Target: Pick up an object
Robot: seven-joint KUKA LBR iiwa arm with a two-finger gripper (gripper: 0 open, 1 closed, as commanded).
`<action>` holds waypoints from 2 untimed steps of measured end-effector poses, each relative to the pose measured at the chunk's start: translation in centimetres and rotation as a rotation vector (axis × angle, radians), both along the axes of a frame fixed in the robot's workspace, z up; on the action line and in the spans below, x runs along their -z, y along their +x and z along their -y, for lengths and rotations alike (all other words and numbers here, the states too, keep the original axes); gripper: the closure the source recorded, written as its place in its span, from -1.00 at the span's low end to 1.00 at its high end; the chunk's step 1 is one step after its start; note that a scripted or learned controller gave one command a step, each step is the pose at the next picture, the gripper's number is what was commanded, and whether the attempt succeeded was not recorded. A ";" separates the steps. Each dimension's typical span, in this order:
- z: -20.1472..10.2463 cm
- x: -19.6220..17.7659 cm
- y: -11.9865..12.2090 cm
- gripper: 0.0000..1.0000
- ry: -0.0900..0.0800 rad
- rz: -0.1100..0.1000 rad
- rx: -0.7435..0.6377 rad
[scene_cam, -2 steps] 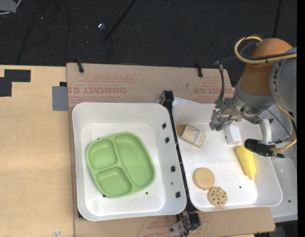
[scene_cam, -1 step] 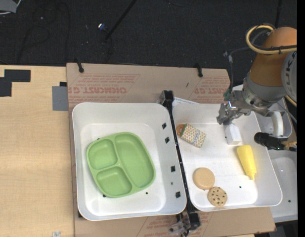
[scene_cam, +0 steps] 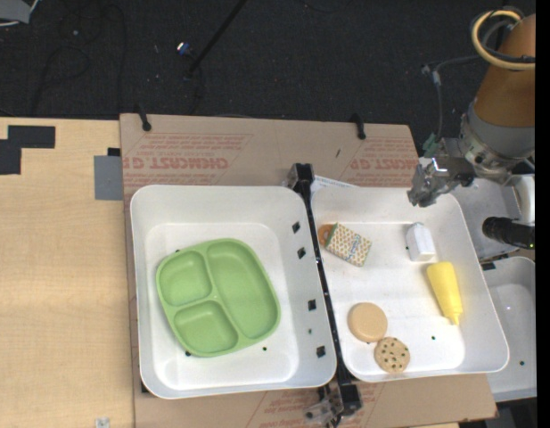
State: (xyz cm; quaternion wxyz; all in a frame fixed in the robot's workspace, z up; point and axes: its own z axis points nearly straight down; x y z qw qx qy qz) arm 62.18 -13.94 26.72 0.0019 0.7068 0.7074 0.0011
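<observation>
The right bin (scene_cam: pixel 488 346) holds a patterned packet (scene_cam: pixel 348 243) with an orange piece beside it, a small white block (scene_cam: pixel 420 241), a yellow bottle-like object (scene_cam: pixel 445 290), a tan round disc (scene_cam: pixel 368 321) and a chocolate-chip cookie (scene_cam: pixel 392 356). My gripper (scene_cam: pixel 426 185) hangs over the bin's back right corner, above and just behind the white block. Nothing shows between its fingers, and its jaws are too dark and small to read.
The left bin (scene_cam: pixel 150 230) carries a green tray (scene_cam: pixel 217 297) with three compartments. A black divider (scene_cam: pixel 315 283) separates the two bins. Cardboard lies under both, and a wooden bench top (scene_cam: pixel 52 283) extends to the left.
</observation>
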 end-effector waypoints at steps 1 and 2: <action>-4.8 1.6 -1.3 1.00 0.003 -0.009 -0.002; -10.2 1.1 -2.5 1.00 0.003 -0.008 -0.004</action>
